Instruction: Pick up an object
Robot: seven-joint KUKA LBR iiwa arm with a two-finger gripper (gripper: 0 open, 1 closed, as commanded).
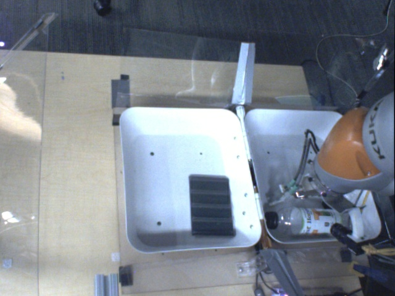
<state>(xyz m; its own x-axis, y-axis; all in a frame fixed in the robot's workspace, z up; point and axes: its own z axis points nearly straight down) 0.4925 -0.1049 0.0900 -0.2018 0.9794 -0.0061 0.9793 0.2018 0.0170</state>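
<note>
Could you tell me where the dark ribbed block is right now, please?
The dark ribbed block lies flat in the left bin, toward its near right corner, across the divider from the bottle.
</note>
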